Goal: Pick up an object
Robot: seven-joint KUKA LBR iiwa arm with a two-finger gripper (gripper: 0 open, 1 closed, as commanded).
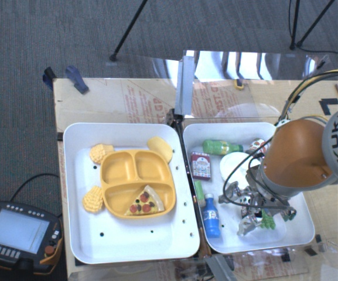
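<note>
Camera view, for you: grey arm with orange band reaches into right shallow white bin [304, 230], jaws [256, 215] low over near right part of bin floor. Small green leafy toy piece [267, 220] sits right at jaw tips; you cannot tell whether it is gripped, nor whether jaws are spread or closed. Blue plastic bottle with white cap [211, 216] lies well left of jaws. Green bottle [221, 147] and small red carton [201, 165] lie farther back. Left white bin [78, 215] carries yellow divided plate [137, 183].

Probably a robotics lab, bench [127, 101] on grey carpet, tripod legs [132, 22], teach pendant [19, 234]
</note>
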